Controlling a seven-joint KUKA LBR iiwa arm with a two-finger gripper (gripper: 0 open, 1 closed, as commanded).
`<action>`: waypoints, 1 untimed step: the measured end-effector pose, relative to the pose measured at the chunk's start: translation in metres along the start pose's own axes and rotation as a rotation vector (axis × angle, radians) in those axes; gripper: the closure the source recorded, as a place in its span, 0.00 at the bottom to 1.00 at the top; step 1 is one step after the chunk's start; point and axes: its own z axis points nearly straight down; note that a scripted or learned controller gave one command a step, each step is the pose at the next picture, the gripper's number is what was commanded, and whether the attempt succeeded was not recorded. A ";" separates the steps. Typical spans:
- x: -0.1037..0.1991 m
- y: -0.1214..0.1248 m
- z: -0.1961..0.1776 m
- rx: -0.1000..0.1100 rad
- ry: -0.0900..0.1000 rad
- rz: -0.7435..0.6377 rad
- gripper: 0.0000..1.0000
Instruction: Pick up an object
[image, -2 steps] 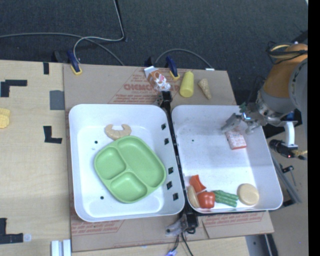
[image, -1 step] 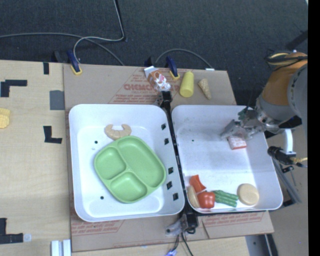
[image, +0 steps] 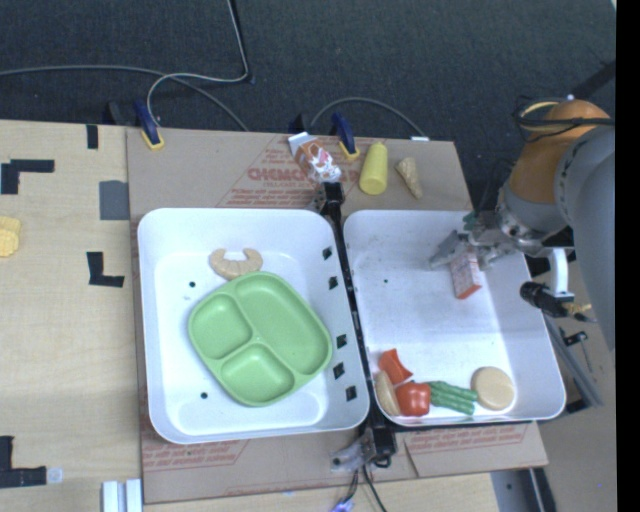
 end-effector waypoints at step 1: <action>0.000 0.000 -0.010 0.000 -0.003 -0.002 1.00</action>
